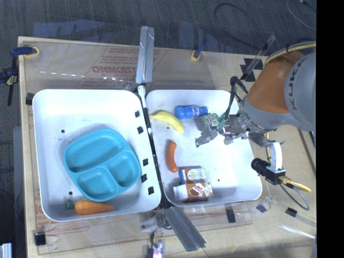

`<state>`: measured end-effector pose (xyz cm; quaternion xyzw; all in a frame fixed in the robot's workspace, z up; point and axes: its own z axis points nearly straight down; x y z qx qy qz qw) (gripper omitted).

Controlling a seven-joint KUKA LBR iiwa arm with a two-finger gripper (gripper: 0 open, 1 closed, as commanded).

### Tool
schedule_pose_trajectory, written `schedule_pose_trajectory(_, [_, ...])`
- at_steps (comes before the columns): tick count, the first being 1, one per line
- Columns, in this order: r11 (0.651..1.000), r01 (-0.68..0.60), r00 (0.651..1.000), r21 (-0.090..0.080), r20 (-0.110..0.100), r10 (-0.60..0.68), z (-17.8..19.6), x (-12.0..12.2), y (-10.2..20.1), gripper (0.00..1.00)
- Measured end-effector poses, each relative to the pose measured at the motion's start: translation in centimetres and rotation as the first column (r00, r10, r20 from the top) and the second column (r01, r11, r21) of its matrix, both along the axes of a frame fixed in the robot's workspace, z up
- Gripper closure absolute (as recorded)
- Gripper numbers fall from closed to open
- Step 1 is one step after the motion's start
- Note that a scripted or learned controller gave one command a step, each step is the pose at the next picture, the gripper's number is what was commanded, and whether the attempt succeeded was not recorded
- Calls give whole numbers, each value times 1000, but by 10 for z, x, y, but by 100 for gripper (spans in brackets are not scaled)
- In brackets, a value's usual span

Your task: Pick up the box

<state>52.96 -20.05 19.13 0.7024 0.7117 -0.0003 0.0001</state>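
Gripper (207, 130) hovering in the right bin (236, 190), box (194, 184) not yet picked.
Box lies at the bin's six o'clock against the near wall, apart from the gripper, which sits toward the bin's centre, just below the blue bottle (190, 112) and beside the banana (167, 120); how far its fingers are spread I cannot tell, and nothing visibly sits between them.

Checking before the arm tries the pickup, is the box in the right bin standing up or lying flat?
Lying flat. The box shows its broad printed face to the camera, resting on the floor of the right bin near its front edge.
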Motion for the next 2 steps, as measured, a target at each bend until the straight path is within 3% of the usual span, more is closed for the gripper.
schedule_pose_trajectory(1, [977,214,977,0,-3,-214,19,22,20,0])
schedule_pose_trajectory(2, [957,290,957,1,-7,-290,-47,-52,49,0])
